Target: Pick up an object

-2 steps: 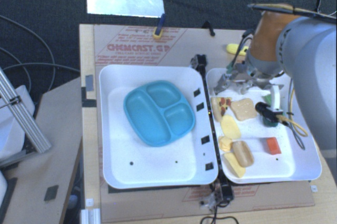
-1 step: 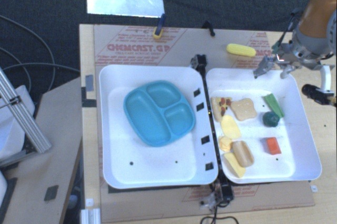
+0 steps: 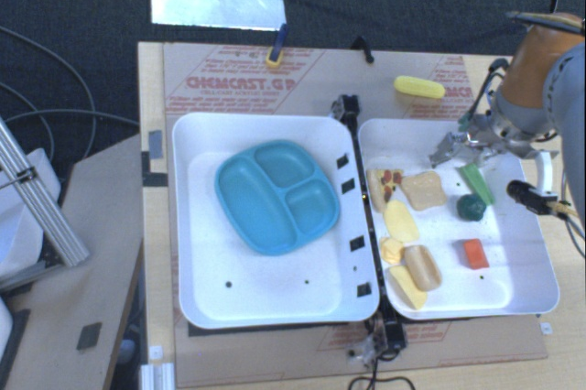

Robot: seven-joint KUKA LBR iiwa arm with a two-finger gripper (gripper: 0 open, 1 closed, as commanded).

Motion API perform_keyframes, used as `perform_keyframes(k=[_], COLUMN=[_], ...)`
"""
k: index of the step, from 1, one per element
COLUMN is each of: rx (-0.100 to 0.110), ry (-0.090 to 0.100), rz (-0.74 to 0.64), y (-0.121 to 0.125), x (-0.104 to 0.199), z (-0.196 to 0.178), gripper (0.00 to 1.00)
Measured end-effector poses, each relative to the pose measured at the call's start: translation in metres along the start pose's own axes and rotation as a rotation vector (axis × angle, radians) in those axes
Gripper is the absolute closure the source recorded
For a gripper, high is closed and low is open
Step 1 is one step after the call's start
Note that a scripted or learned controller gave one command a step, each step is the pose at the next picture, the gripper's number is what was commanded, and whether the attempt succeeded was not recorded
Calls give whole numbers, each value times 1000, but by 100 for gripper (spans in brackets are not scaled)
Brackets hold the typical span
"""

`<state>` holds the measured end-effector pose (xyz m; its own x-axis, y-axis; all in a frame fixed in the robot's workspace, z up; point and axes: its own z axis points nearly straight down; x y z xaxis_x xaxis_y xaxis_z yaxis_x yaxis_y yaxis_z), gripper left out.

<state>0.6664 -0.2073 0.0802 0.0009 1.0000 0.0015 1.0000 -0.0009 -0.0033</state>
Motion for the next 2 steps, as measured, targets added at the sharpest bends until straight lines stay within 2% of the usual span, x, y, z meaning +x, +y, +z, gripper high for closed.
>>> perform_keyframes(k=[1, 2], rx=[-2, -11], ry=[-1, -2], rz=[0, -9], y=[-51, 6], x=[1, 21], z=[-5, -6], gripper=[0, 0])
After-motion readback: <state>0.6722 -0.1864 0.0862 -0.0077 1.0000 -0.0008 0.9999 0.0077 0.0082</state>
